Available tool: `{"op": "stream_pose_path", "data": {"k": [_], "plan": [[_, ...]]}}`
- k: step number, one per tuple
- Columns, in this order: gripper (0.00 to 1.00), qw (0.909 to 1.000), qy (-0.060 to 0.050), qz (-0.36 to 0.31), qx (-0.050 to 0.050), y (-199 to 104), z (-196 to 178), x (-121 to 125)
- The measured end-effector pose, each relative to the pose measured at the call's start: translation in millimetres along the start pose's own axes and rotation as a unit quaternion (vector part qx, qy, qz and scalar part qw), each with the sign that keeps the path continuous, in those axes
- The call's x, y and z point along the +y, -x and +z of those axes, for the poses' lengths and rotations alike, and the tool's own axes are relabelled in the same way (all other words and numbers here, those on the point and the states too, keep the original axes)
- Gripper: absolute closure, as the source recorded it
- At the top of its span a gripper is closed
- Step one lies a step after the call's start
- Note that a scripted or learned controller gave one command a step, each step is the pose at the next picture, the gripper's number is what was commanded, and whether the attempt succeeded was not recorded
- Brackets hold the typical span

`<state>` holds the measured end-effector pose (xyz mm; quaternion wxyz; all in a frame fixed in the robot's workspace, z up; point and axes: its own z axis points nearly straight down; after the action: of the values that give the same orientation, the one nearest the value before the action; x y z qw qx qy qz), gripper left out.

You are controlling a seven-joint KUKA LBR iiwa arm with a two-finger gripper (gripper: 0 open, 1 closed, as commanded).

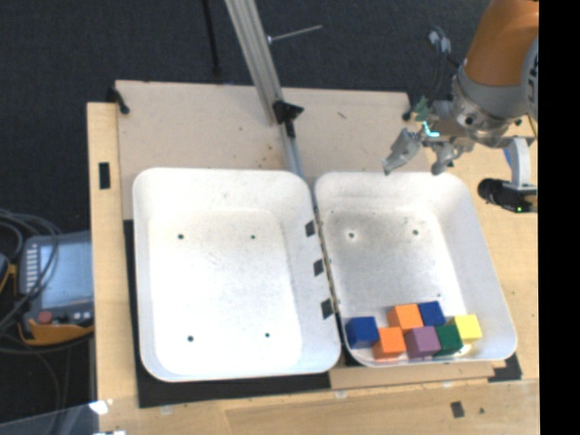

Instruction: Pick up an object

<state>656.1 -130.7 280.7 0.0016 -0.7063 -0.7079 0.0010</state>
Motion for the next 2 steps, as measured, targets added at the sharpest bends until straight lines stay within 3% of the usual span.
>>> {"op": "stream_pose_path", "data": {"k": [1, 2], "plan": [[0.0, 1.0, 0.002, -0.001, -0.001, 1, -3, 1], [0.0, 1.0, 0.0, 0.001, -0.002, 5, 57, 7]]}}
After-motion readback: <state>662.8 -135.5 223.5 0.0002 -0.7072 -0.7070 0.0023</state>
